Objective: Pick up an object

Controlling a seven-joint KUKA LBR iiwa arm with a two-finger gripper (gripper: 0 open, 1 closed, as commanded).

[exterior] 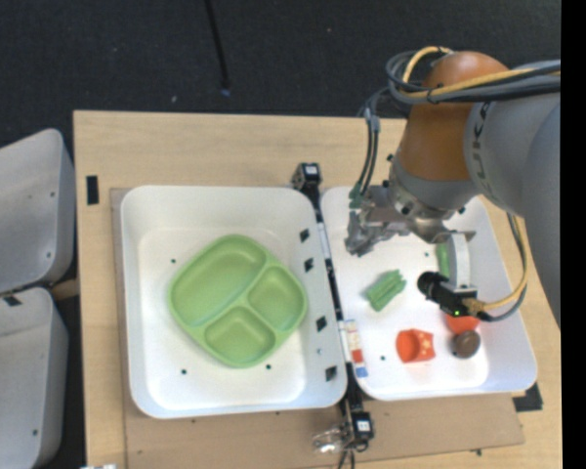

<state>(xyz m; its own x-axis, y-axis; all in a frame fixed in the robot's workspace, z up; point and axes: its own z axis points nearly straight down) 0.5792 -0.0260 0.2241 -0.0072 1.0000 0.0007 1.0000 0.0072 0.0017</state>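
My gripper (363,239) hangs over the back left part of the right bin (391,384), its fingers pointing down with nothing visible between them. A ridged green object (384,289) lies on the bin floor just below and to the right of the fingertips, apart from them. A small red-orange piece (416,346) sits nearer the front of the same bin. Beside it to the right rests a round brown object (465,344) with a red top.
The left bin (146,379) holds a green divided plate (237,300) with three compartments. A divider with black clips (323,262) runs between the two bins. The arm's orange band (447,115) and grey body cover the back right of the right bin.
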